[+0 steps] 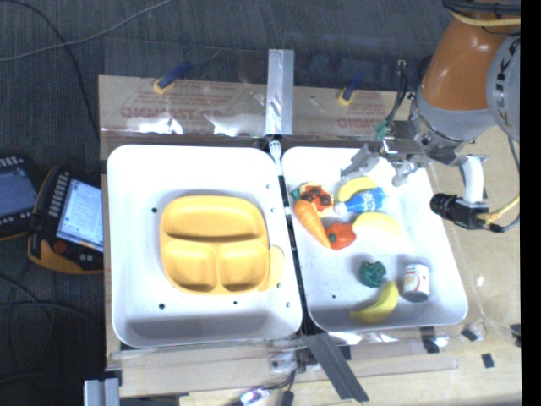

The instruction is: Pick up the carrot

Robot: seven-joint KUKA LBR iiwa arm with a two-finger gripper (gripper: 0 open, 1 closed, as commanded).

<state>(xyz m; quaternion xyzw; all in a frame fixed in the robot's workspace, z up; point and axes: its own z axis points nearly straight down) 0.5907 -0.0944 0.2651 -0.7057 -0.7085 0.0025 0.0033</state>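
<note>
Orange carrot [309,221] hugs R bin's [439,252] L wall.

The gripper [379,161] hangs over the far part of the right bin [448,265], fingers spread with nothing between them. Just below the fingertips lies a blue bottle [365,200]; the carrot [310,221] lies further left of them, beside a red pepper [341,236]. A yellow tray [214,244] sits in the left bin [135,227]

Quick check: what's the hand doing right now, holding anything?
Hand: fingers spread open, holding nothing, poised over the right bin's far edge.
</note>
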